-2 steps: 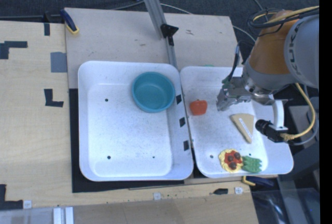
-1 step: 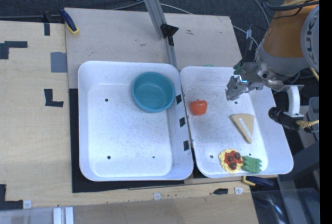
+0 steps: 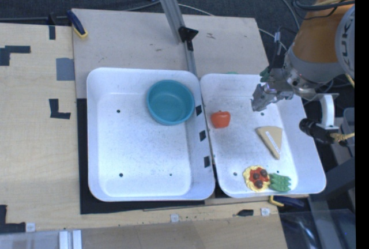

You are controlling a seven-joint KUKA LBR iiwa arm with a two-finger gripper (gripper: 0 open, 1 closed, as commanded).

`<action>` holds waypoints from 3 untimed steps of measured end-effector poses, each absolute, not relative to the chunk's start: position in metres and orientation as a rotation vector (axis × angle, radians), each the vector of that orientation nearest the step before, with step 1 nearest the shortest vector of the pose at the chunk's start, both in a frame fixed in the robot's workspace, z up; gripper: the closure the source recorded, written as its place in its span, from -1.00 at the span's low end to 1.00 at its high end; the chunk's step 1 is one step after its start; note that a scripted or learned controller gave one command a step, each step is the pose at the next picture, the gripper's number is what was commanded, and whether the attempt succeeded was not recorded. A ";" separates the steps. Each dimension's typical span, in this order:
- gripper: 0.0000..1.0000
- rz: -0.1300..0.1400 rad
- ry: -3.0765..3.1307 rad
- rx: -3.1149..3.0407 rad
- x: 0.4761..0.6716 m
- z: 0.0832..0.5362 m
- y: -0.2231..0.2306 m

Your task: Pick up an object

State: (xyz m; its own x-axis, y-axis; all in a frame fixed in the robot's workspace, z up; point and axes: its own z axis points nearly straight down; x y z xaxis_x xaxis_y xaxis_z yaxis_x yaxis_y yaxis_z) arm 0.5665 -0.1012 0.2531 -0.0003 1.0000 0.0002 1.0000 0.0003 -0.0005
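Tomato (image 3: 219, 119), wedge (image 3: 271, 140), veggie piece (image 3: 266, 179) in right bin (image 3: 305, 144); blue bowl (image 3: 170, 102) in left bin (image 3: 115, 144); pincer (image 3: 260, 99) state unclear.

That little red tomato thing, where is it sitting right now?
The red tomato lies in the right bin, close to its left wall, to the right of the blue bowl in the left bin and left of the tool.

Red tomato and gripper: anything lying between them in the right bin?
Nothing. In the camera view, bare white bin floor separates the tomato from the gripper.
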 end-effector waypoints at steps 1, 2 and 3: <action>1.00 0.001 -2.225 -2.216 0.574 0.240 -0.049; 1.00 0.001 -2.224 -2.216 0.576 0.228 0.009; 1.00 0.000 -2.226 -2.215 0.578 0.231 0.071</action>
